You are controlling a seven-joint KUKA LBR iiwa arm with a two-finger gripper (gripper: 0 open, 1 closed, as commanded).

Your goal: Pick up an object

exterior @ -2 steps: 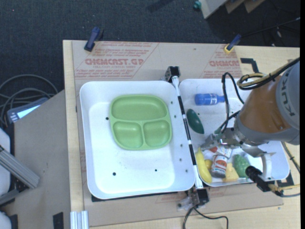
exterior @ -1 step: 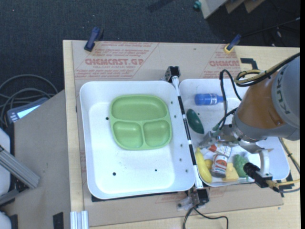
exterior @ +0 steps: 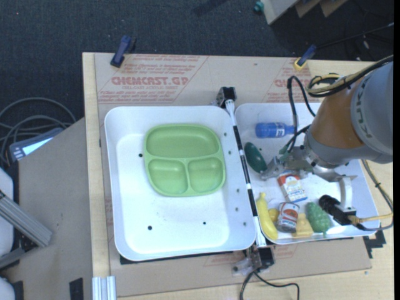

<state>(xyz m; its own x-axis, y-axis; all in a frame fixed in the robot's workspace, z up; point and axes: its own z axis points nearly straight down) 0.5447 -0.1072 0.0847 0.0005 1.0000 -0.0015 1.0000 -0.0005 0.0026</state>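
Pincer [exterior: 282,165] low in right bin [exterior: 369,195], can't tell if it's open or closed. Dark green object [exterior: 255,157] just left of it, small white-and-red carton [exterior: 292,189] just below. Center over one item, avoid the divider wall.

Left bin [exterior: 125,186]: white
Right bin [exterior: 369,195]: white
Divided plate [exterior: 185,159]: pale green
Bottle [exterior: 270,130]: blue
Oval item [exterior: 255,157]: dark green
Banana [exterior: 267,217]: yellow
Small can [exterior: 287,218]: red and white label
Lumpy item [exterior: 318,219]: bright green
Arm [exterior: 350,124]: grey, orange band
Bench [exterior: 156,80]: tan, red lettering
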